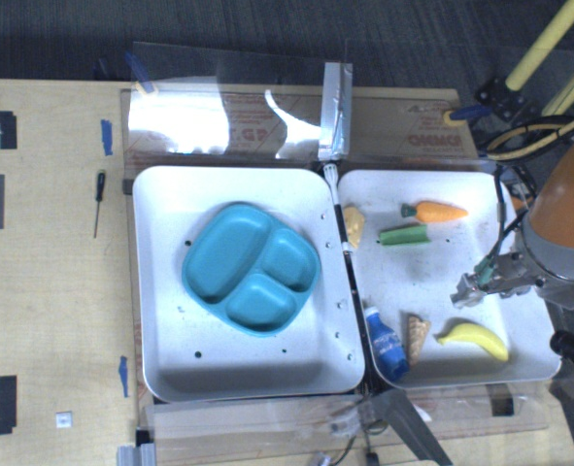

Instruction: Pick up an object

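Observation:
The right bin [432, 260] holds several items. An orange carrot [434, 212] lies at the back, with a green vegetable [403, 235] just in front of it. A pale yellow piece [353, 225] sits against the bin's left wall. Along the front lie a blue bottle [386, 344], a brown cone [418, 335] and a yellow banana [475, 339]. My gripper [471, 292] hangs over the right part of this bin, just behind the banana and apart from it, with nothing visible in it.
The left bin [160, 357] holds a blue divided plate [252, 266]. A raised divider [345, 260] runs between the bins. Clear plastic sheeting and cardboard [228, 124] stand behind them. Cables [529, 134] and a yellow pole [554, 32] are at the back right.

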`<move>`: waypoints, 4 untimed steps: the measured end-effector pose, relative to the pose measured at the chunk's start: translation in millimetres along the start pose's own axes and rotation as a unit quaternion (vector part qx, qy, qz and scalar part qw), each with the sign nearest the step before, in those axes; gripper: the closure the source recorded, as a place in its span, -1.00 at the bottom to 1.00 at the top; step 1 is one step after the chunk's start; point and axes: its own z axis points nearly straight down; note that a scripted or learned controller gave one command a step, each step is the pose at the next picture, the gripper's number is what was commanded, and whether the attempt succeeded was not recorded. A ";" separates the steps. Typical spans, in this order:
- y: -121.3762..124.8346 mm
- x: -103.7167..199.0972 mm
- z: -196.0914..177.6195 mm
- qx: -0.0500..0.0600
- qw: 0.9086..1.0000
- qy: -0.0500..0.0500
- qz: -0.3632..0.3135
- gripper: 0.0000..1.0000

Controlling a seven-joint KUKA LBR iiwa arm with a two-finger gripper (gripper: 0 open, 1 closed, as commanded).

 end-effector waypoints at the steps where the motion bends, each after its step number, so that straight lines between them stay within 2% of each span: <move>1: 0.2 0.0 -0.2 0.000 1.000 0.000 0.000 -1.00; 2: 4.8 -72.5 87.8 -0.002 0.997 0.000 0.073 -1.00; 3: -9.2 -71.5 52.4 -0.003 0.995 -0.002 0.100 -1.00; 4: -4.1 -72.6 92.4 -0.004 0.992 0.006 0.128 -1.00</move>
